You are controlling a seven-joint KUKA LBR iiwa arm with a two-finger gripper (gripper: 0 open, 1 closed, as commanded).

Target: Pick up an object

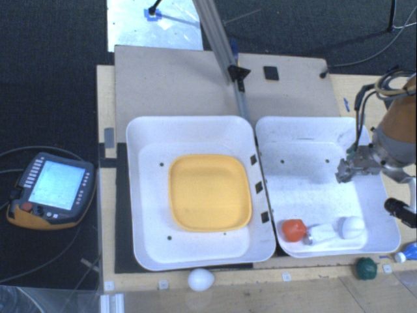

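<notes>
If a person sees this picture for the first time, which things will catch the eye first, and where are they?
The yellow square plate stands out most, lying in the middle of the left bin. Next comes the small orange-red object at the near edge of the right bin, beside a white object. The gripper hangs above that bin's right side.

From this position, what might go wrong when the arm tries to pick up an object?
1. The gripper is near the right bin's right wall, apart from the objects; a descent here would likely grasp nothing.
2. The orange-red object, white piece and white ball lie close together along the bin's front wall, so the gripper may hit the wall or push neighbours.
3. The round ball may roll away.
</notes>
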